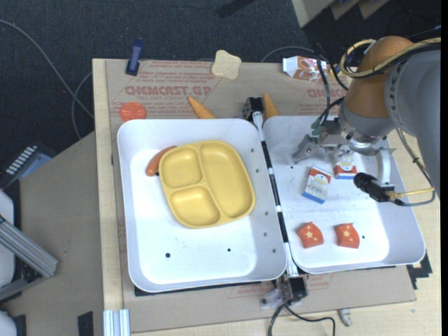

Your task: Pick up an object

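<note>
The grey arm's gripper [348, 161] hangs low in the right white bin [399, 247], and I cannot tell its state. A small red-and-white carton [317, 185] lies just left of it, apart from it. Two red wedge-shaped blocks [310, 234] sit nearer the bin's front rim.

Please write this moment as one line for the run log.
arm: over right bin | gripper: above small carton, grasp unconfirmed | two red blocks: untouched | yellow tray: left bin
</note>
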Robot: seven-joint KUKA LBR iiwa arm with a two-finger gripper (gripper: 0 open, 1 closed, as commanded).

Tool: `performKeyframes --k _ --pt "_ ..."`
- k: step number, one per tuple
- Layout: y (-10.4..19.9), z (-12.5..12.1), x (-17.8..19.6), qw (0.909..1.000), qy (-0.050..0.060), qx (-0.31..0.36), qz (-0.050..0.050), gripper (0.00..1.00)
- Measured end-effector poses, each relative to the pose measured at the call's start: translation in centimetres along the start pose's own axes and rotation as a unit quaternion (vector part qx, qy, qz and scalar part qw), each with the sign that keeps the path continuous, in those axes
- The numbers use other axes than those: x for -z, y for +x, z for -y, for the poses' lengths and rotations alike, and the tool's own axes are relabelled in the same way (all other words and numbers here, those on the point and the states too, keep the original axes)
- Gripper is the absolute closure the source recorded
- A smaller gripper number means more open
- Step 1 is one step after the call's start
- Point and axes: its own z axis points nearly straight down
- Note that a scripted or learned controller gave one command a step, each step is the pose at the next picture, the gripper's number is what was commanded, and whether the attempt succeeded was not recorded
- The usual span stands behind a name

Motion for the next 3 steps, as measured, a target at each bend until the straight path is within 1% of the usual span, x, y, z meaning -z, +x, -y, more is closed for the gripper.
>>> performKeyframes --k 1,2,3 --pt "-1.4 3.8 -1.1 1.0 0.001 0.0 0.0 0.0" --pt "-1.3 3.8 0.0 1.0 0.0 0.0 0.0 1.0" --pt "5.1 3.8 9.1 1.0 -0.001 0.001 0.0 1.0"
